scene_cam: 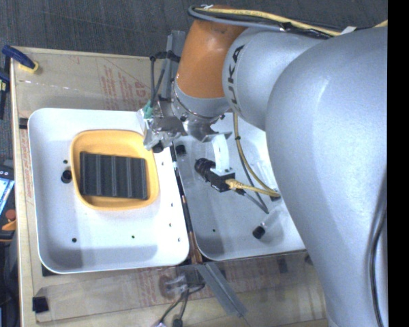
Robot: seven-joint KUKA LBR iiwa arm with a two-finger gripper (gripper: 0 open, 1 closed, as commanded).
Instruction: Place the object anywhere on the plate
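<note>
Nearest to the camera is the big grey arm (327,155), which covers the right side of the view and hides much of the right bin (221,240). Its orange band (204,60) sits above the wrist, and from there the arm points down and to the left. A yellow cable (249,176) runs along the arm and ends at a black part (206,169) that hangs over the right bin.

Below the band is the gripper (160,133). It stands over the wall where the two bins meet, at the far right corner of the left bin (102,254), and just beside the far right corner of the plate (112,140). I cannot tell if the jaws are spread or pressed together, because the wrist hides them from this angle.

At the left upper side of the gripper a small green piece (148,110) shows. It looks like it is touching the gripper body, but I cannot tell if it sits between the jaws or if it is the object of the task. It is not on the plate; it is beside the plate's corner, above the bin wall.

On the floor of the right bin lies a small dark thing (259,232), well apart from the gripper.

Further down, the plate lies flat in the left bin. It is yellow with a dark ribbed middle. Both bins rest on the wooden bench (88,73).
</note>
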